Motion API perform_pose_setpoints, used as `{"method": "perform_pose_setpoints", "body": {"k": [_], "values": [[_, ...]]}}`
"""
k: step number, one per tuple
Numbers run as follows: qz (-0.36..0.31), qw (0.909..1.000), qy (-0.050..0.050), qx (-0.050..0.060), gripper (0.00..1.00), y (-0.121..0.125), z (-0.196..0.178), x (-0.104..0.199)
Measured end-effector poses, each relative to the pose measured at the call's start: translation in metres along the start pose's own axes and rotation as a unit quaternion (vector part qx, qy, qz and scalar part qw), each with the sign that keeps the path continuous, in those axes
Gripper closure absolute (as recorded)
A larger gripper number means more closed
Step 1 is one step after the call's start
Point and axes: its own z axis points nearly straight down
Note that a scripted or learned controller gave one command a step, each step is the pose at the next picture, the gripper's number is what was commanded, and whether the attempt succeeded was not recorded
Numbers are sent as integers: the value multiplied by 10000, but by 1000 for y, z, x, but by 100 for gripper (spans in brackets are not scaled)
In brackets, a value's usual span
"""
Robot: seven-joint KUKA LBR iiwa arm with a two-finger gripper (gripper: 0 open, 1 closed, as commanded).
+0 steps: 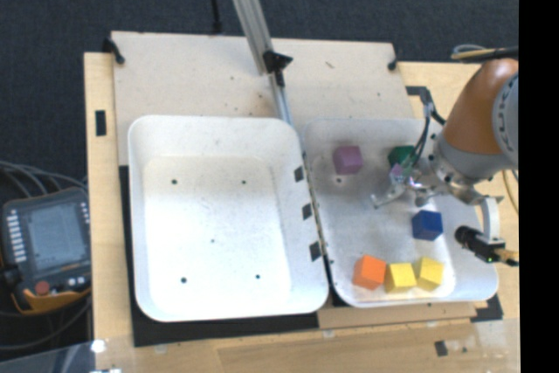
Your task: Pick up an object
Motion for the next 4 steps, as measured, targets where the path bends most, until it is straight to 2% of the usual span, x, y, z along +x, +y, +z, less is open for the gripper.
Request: {"method": "perform_pose_setpoints", "body": {"k": [1,2,3,4], "values": [[9,10000,-7,-19,0,1,14,-1],[27,10000,-9,-43,100,2,2,-2],[-7,10000,-9,-48,100,10,-45,-7],[-17,10000,-15,-57,100,12,-107,-16]]}}
